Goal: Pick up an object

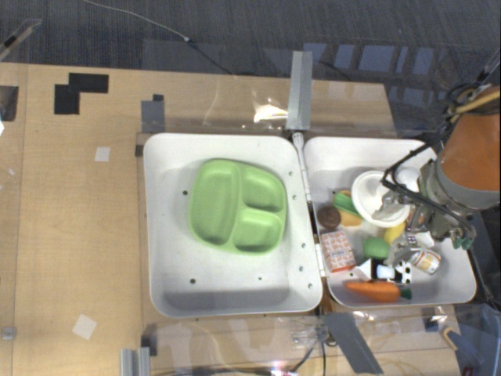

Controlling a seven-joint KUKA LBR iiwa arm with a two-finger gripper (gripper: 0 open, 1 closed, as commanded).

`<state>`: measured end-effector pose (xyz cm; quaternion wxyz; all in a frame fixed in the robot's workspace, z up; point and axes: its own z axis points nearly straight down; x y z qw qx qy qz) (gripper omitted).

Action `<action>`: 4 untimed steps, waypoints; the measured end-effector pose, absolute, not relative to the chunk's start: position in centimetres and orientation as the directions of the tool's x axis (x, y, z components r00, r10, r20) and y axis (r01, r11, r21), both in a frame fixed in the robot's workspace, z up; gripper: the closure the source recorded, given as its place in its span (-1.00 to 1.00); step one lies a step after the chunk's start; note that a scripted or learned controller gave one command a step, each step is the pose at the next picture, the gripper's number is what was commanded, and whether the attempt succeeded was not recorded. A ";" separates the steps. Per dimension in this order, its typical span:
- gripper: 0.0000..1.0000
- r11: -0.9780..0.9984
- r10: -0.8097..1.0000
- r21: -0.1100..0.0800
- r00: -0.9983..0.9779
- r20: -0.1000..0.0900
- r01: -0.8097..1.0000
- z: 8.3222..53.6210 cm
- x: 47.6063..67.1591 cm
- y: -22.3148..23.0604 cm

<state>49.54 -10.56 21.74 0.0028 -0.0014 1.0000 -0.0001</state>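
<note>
Camera view, from the fingers (407,237) outward. Lowered into the right bin (462,292) from the grey arm (458,190), tips down among the clutter. Spread of the tips not readable from this slant, nor whether anything sits between them: cannot tell.

Just beside the fingers, on the side toward the other bin: a white bowl (370,194), upright, and a yellow piece (395,230) touching or nearly touching the tips. Likely the nearest candidates for the pick, judging by that closeness. Just below the fingers: a small can (427,262) on its side and a black-and-white toy (394,272). A little further out: a green lump (376,247), a patterned box (337,251) lying flat, a brown round piece (329,218), a green-and-orange piece (345,203). Farthest down, along the bin's near wall, an orange carrot (373,291), probably slid there against the wall. Packed close together, so a clean grasp of a single item looks hard.

Well apart from the fingers, across the divider: the left bin (168,288), holding a green divided plate (237,206), flat and alone.

Count: two bins on the surface (70,233); one plate with three compartments; one bowl, one carrot, one box, one can, one toy; roughly nine loose items in the right bin.
</note>
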 end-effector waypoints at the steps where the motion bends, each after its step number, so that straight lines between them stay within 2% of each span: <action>1: -1.00 0.998 -0.061 -0.007 -0.997 -0.042 -0.061 11.5 52.3 -11.1; 2: -1.00 0.989 -0.145 -0.004 -0.989 -0.011 -0.145 13.5 57.7 -15.4; 3: -1.00 0.995 -0.102 -0.004 -0.995 -0.019 -0.102 10.3 56.3 -10.8; 4: -1.00 0.999 0.030 -0.012 -0.998 -0.048 0.030 10.0 54.8 -9.4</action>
